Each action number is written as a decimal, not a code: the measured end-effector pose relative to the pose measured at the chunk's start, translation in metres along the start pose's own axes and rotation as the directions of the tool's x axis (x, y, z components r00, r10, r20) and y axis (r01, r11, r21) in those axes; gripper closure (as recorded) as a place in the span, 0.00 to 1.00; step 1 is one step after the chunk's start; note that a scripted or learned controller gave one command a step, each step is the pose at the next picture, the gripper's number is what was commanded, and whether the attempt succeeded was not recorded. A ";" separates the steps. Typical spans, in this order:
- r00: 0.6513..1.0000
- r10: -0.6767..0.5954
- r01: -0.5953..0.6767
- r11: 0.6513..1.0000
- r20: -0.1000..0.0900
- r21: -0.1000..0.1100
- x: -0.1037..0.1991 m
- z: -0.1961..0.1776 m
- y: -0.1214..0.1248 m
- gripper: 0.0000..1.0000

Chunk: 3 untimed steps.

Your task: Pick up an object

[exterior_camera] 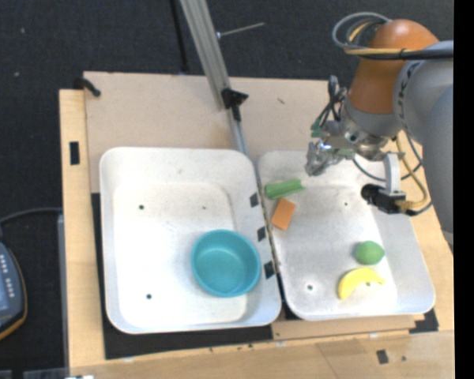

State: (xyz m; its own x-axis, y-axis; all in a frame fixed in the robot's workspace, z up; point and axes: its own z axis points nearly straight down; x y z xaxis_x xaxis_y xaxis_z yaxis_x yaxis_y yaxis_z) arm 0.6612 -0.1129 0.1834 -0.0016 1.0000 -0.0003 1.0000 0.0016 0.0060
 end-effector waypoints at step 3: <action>1.000 -0.003 0.003 1.000 0.000 0.005 0.030 -0.102 0.000 1.00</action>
